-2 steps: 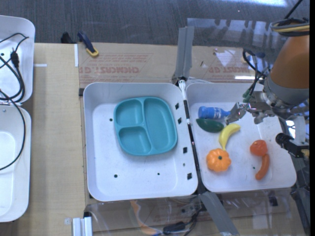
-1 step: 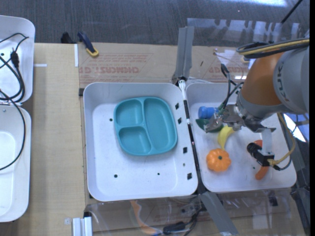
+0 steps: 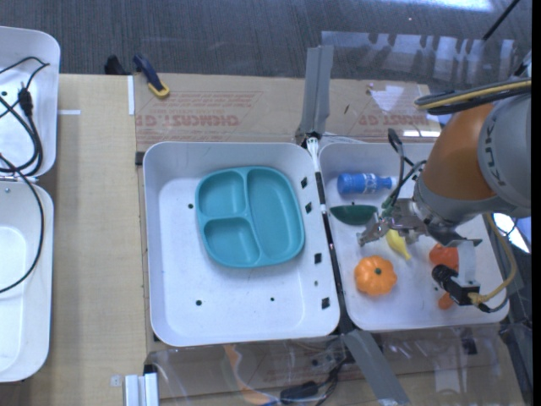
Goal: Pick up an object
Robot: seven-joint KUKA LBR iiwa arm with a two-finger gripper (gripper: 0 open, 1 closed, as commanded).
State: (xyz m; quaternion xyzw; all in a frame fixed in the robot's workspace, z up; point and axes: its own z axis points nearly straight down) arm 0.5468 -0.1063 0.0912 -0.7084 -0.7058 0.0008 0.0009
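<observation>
Reaching in from the right: grey arm (image 3: 499,155) with orange band, wrist low over the right bin (image 3: 423,311). Beside it, left bin (image 3: 169,252) bearing a teal divided plate (image 3: 251,216) with 3 compartments, well apart from the work. In the right bin, from large to small: orange pumpkin (image 3: 375,276) near the front, blue bottle (image 3: 363,183) lying on its side toward the back, dark green bowl-like piece (image 3: 353,214) just below it, yellow banana-like item (image 3: 397,244) between them. Gripper (image 3: 385,229) set just beside that yellow item and above the pumpkin; open or closed, cannot tell, metal parts too tangled to read. Nothing seen clamped. Likely step: closing in on the yellow item. Best done by centring over its narrow width, descending straight, avoiding a nudge against the pumpkin touching-close below, then squeezing before lifting.
</observation>
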